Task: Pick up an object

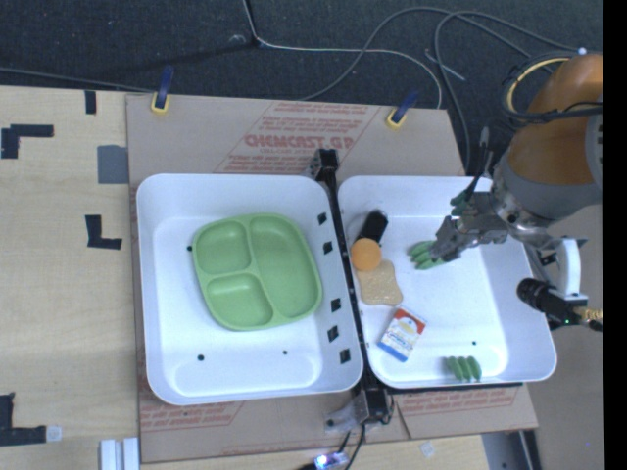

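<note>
Arm: we see the grey arm [549, 155] with its orange band reaching in from the right, over the right bin.
Gripper: the gripper [438, 251] sits low over the right bin's upper middle. Its fingers look closed on a small green object [423, 255], whose end pokes out to the left of the tips. We think it is gripped, though the view is too coarse to be sure.
Right bin: the right bin [509, 360] also holds a black cylinder [372, 227] near the divider. An orange ball [365, 255] touches that cylinder's lower end. A tan slice [378, 285] lies just below the ball, and below that a small red, white and blue packet [402, 335]. A green pod-like piece [461, 367] lies near the front wall.
Left bin: the left bin [167, 360] holds a green divided plate [257, 270] with three compartments.
Bench: both bins rest on brown cardboard [294, 135].
</note>
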Tool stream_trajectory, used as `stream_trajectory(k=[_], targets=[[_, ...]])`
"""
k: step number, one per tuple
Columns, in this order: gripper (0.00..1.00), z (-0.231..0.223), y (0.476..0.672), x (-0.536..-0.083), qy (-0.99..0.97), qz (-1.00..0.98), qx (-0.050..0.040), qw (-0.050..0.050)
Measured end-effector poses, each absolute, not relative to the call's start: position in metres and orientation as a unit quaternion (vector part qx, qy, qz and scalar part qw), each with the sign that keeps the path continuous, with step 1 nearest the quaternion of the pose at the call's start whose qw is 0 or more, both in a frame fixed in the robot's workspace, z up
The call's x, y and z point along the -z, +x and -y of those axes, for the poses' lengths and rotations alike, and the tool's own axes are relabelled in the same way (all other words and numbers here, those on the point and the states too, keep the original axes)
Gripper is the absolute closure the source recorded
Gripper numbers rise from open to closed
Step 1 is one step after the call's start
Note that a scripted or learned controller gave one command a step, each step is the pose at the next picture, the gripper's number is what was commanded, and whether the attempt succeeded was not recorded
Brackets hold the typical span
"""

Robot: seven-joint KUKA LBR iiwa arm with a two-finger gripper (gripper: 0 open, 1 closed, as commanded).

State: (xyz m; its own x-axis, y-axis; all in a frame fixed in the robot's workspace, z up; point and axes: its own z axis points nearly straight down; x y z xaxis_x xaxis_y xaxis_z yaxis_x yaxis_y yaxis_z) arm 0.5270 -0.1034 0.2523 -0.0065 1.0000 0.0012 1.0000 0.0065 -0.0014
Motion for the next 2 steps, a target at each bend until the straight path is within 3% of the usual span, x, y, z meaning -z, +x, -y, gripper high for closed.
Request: stream_trajectory(k=[2], targets=[[1.0,0.004,0.555,-0.257,-0.704,0.71,0.0001,0.001]])
